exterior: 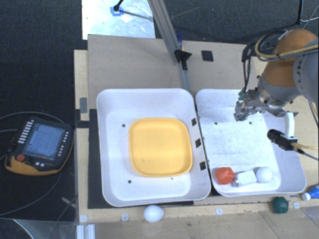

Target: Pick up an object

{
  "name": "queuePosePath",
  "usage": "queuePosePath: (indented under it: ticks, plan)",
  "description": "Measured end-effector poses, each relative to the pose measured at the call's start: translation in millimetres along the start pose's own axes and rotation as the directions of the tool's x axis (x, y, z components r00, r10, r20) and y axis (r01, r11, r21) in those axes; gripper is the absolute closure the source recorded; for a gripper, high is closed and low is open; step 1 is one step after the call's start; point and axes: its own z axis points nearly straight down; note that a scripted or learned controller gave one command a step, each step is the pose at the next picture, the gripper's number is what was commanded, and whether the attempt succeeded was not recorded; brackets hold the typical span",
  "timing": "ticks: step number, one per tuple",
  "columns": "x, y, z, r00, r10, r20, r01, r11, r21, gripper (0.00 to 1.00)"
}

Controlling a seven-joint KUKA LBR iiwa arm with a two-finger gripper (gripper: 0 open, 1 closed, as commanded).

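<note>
since the gripper (242, 110) hangs near the right bin's (219, 99) far edge, fingers' state untellable, it should cross to the near edge, where the red ball (224, 175) sits.

Looked like a robotics lab or test cell rather than a home or shop. Held a plywood counter (134, 59) on dark carpeted floor (40, 44), with two shallow white bins (112, 108) set side by side under a fixed overhead camera, and a grey industrial arm with an orange band (291, 59) reaching in from the right with cables looped along it. Also had a handheld teach pendant (40, 146) with a screen and an orange base lying on the floor at the left, its cord trailing beside it.
</note>
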Motion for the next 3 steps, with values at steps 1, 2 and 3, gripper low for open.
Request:
queuePosePath:
  ticks: [1, 2, 3]
  plan:
    - [-3, 0, -43, 1.000, 0.000, 0.000, 0.000, 1.000, 0.000, 1.00]
    - [2, -1, -87, 1.000, 0.000, 0.000, 0.000, 1.000, 0.000, 1.00]
    - [54, -10, -95, 1.000, -0.004, -0.002, 0.004, 1.000, 0.003, 1.00]
